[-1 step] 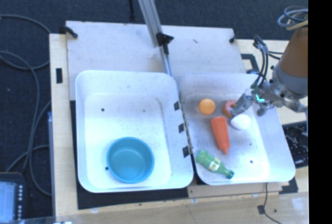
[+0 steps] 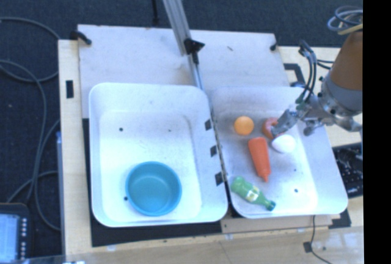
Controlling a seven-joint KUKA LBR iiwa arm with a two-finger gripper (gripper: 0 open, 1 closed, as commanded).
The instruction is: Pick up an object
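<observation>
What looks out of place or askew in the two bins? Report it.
Nothing is spilled or damaged. The green bottle lies on its side by the right bin's front rim. The carrot, orange ball and white egg lie loose; the blue bowl sits upright.

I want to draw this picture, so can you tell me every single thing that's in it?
bins: two, white, side by side on the bench
bowl: one, blue, near corner of the left bin
ball: one, orange, right bin
toy carrot: one, orange-red, middle of the right bin
egg: one, white, right of the carrot's top
red thing: one, partly hidden by the pincer, too covered to name
bottle: one, green, lying at the right bin's near edge
metal pole: one, grey, behind the bins
arm: one, grey with orange band, from the right
pincer: one, over the red thing
</observation>
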